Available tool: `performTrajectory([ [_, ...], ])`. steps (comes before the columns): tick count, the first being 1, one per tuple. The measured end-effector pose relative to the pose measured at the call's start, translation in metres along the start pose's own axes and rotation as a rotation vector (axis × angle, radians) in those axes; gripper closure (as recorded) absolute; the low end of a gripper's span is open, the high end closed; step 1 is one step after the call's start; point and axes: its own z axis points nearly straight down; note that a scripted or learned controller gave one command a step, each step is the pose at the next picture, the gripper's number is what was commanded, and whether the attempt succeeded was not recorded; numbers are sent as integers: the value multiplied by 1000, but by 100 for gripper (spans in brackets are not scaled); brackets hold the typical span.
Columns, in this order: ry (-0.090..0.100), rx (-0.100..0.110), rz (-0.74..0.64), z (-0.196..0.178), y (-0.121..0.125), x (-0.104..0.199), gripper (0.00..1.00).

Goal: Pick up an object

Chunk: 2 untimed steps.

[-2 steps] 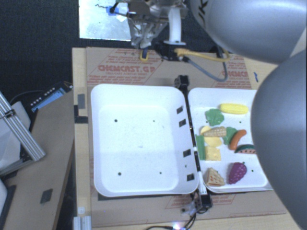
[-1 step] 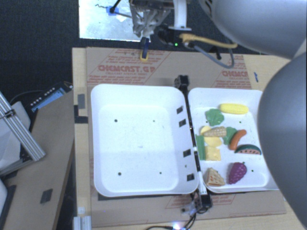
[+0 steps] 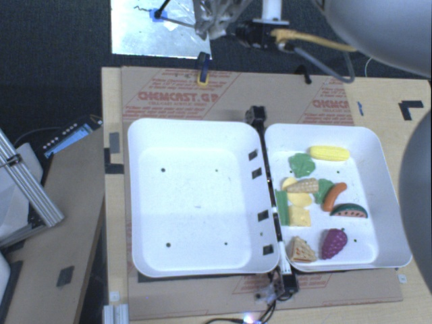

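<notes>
Cardboard-covered bench (image 3: pixel 175 93) bearing two shallow white bins side by side, toy food gathered in the right one.

Yellow plastic corn cob (image 3: pixel 329 154) lies at the far side of the right bin (image 3: pixel 385 181), with a green leafy piece (image 3: pixel 301 164), orange sausage (image 3: pixel 334 196), watermelon slice (image 3: pixel 349 211) and purple grape bunch (image 3: pixel 333 243) nearer. Left bin (image 3: pixel 189 201) sits beside it. Grey arm (image 3: pixel 378 19) hangs over the far right.

Smooth grey rounded arm casing (image 3: pixel 378 19), white cylindrical link, yellow cable (image 3: pixel 317 40), metallic grey claw (image 3: pixel 212 15)
</notes>
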Motion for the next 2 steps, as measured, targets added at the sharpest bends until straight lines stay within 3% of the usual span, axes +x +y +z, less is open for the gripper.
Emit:
performTrajectory([
  [1, -4, 11, 5, 94, -1, -1, 100],
  [2, -2, 2, 3, 65, 21, 0, 100],
])
